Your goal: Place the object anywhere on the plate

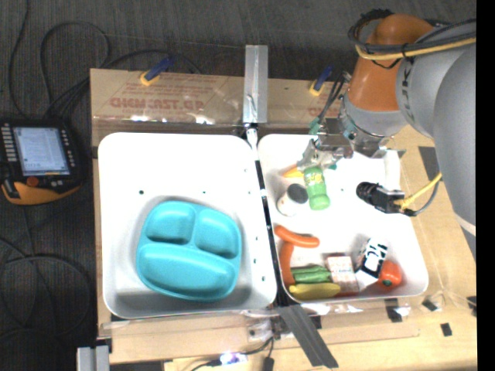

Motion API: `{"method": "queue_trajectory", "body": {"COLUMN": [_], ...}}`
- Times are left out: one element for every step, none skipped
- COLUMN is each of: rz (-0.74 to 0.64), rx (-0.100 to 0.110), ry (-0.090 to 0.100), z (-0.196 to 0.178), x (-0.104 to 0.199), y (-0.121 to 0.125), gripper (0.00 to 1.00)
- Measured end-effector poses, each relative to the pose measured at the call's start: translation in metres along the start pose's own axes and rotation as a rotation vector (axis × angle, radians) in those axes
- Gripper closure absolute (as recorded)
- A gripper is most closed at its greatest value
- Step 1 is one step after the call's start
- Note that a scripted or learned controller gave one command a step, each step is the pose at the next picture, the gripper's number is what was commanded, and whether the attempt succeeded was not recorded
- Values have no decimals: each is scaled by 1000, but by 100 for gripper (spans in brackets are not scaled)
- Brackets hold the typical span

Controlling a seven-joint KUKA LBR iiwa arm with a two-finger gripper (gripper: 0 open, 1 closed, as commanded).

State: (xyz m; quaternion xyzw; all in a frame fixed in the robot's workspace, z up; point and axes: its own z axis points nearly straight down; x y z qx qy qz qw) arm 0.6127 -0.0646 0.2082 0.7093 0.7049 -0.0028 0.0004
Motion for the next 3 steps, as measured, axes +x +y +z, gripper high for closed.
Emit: {"method": "queue_trajectory", "body": {"rz": [-191,-482,-482], "rx": [0,-1,-1], "ry": [4,5,4], "z": [17,6,6], "x": [61,119,118], "y": [-50,-78,-77], "gripper": [100,100,0]}}
